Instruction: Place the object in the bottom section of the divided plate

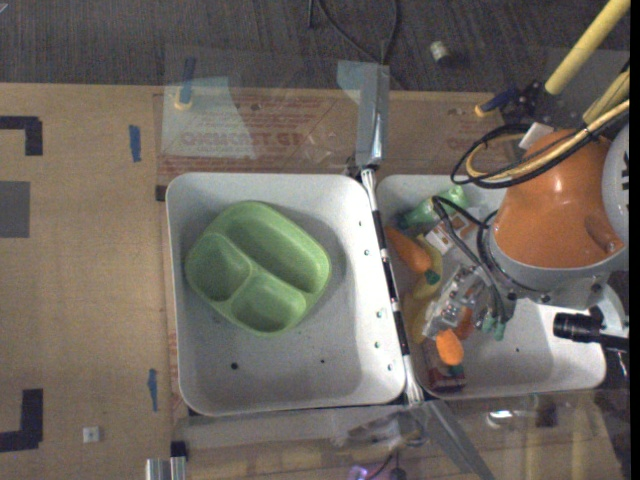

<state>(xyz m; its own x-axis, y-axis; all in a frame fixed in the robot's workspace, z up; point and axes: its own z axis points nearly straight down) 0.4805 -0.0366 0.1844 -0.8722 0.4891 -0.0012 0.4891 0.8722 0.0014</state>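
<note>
The plate is light green with rounded corners and three sections, one long and two smaller. It lies flat and turned at a slant in the upper left of the left bin. An orange carrot-like object lies slanted in the right bin, near its left wall, among other small items
</note>
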